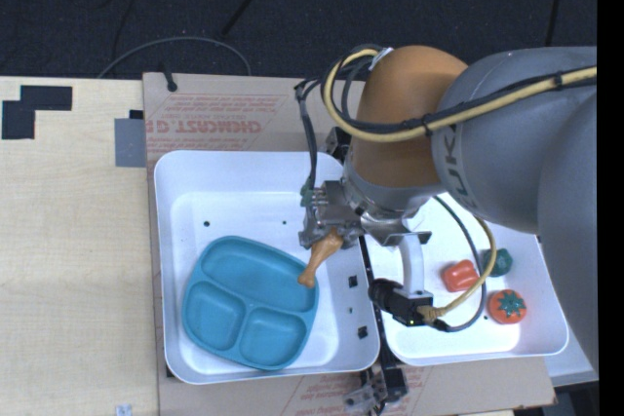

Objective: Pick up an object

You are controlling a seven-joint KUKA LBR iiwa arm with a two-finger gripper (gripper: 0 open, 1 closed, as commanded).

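Gripping tan stick-shaped object [319, 258] with gripper [327, 237], fingers clamped on its upper end, over left bin [175, 209]; lower end hangs at right rim of blue divided plate [249, 302].

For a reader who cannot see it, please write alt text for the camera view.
A grey robot arm with an orange band reaches over two white bins, its gripper above the left bin with a tan stick-like object at its tip. A blue divided plate lies in that bin. The right bin has an orange piece, a green piece and a red tomato-like toy.
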